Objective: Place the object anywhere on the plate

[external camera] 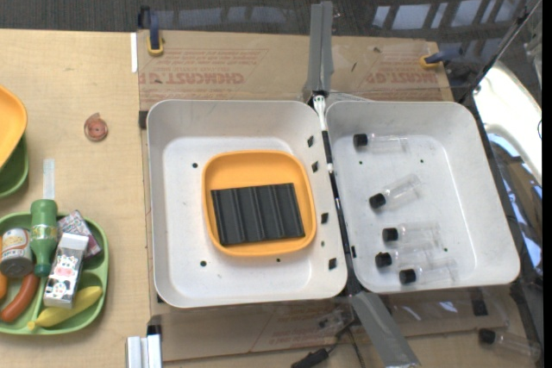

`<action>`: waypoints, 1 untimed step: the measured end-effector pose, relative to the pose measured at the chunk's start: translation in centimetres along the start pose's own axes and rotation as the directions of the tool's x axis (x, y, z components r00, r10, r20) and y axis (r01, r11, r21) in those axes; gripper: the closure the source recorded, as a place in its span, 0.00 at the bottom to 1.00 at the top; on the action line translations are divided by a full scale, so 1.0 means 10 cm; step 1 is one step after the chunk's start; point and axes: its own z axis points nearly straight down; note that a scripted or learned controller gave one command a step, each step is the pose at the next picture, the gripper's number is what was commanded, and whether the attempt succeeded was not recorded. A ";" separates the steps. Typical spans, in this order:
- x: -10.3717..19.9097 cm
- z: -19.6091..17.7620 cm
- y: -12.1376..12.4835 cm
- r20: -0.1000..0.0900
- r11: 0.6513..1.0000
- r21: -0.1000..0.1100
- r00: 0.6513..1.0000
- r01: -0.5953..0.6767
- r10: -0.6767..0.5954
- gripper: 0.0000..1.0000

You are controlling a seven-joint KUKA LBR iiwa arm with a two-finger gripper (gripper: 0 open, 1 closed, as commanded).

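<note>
Two white bins sit side by side on brown cardboard (216, 69).

The left bin (172, 185) holds a yellow-orange plate (259, 164), square with rounded corners, at the bin's centre. A black ribbed pad (259, 214) lies flat on the plate and covers most of its floor.

The right bin (470, 185) holds five small clear vials with black caps, all lying on their sides, caps toward 9 o'clock.
- First vial (384, 142): 11 o'clock of the bin, alone.
- Second vial (397, 190): near the centre, tilted, cap end lower.
- Third vial (412, 233): 6 o'clock of the second.
- Fourth vial (404, 257): just beside the third, at its 6 o'clock.
- Fifth vial (429, 274): near the bin's 6 o'clock edge.

The clear bodies are faint against the white floor, while the caps stand out. None of the vials are on the plate; all are well apart from it, across the wall between the bins.

At 9 o'clock of the bins, the wooden worktop (69, 82) carries a green dish (90, 306) of toy food with a green bottle (43, 233), and a small pink round thing (96, 127).
</note>
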 end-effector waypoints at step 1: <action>0.00 0.00 0.00 0.001 0.917 -0.001 0.917 0.398 -0.398 1.00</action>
